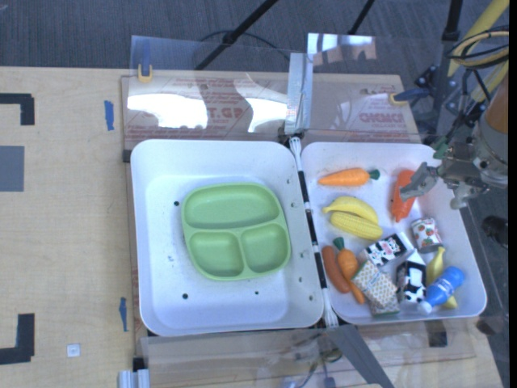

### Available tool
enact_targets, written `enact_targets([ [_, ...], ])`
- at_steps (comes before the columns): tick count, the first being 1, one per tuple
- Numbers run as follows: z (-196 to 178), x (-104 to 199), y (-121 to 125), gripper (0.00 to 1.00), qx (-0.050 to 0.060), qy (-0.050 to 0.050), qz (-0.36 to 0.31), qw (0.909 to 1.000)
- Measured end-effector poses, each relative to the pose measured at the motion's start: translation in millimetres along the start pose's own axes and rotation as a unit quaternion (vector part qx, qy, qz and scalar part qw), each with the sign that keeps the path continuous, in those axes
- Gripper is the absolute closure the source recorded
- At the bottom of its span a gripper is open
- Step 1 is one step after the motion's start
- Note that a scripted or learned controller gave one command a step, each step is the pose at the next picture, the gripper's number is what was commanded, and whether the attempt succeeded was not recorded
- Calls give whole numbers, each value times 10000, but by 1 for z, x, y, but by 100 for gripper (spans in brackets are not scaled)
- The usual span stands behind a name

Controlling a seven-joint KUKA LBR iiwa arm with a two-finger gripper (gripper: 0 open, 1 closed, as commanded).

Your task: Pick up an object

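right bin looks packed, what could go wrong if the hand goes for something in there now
1. The hand sits at the right bin's far edge beside an orange-red toy; a descent there could clip the bin wall.
2. The carrots, patterned packet and cow toys lie touching, so a grasp may push neighbours or catch two.

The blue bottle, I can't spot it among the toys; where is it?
The blue bottle lies in the near right corner of the right bin, right of the black-and-white cow toy and below the small banana.
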State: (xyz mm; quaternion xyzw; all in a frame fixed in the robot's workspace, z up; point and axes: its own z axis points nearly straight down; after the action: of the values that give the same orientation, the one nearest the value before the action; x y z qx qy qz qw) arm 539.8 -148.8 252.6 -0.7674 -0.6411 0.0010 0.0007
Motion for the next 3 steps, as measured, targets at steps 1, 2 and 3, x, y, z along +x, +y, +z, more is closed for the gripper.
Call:
enact_targets([
  [1,129,-4,76,0,4,-3,1097,9940],
  [2,108,-10,84,0,-2,-2,1014,9948],
  [3,157,-27,112,0,-2,37,887,9961],
])
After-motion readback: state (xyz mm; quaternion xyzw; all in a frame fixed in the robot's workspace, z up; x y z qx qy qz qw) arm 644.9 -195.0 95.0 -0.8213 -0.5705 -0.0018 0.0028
